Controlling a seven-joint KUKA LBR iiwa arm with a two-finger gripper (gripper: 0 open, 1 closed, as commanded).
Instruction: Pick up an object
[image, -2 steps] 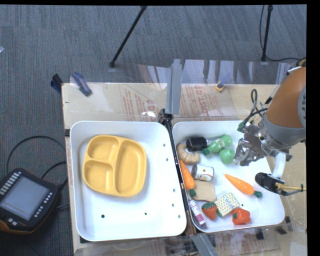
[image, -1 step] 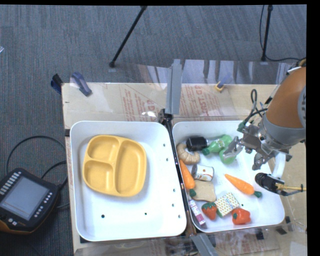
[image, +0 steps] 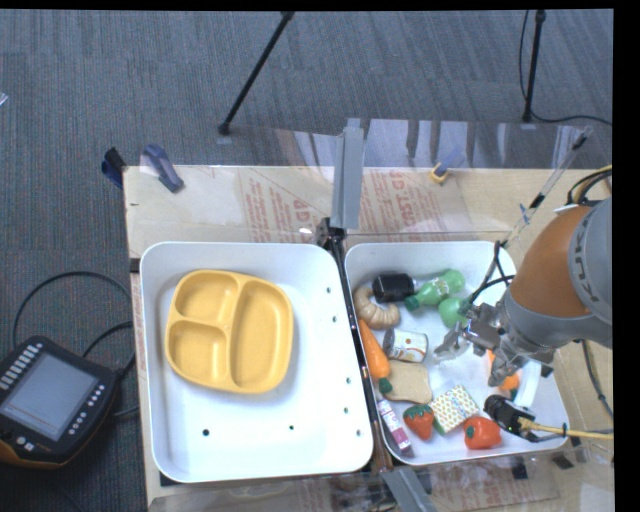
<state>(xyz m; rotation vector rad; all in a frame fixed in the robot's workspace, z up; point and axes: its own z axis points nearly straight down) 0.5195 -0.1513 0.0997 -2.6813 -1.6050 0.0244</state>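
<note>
The jaws (image: 458, 338) hang open and empty just right of the small can (image: 406, 346), low over the toy-filled right bin (image: 440, 250).

End effector (image: 462, 338): finger position too small and cluttered to read. Grey arm with orange band (image: 560, 275) cut off at the right edge, and it covers the right wall of the right-hand shallow white bin (image: 455, 248). Small orange object (image: 510, 381) mostly hidden under the wrist. Label on the small printed can (image: 406, 346) illegible. Black handheld controller with grey screen (image: 45, 400) cropped by the left edge.
</note>
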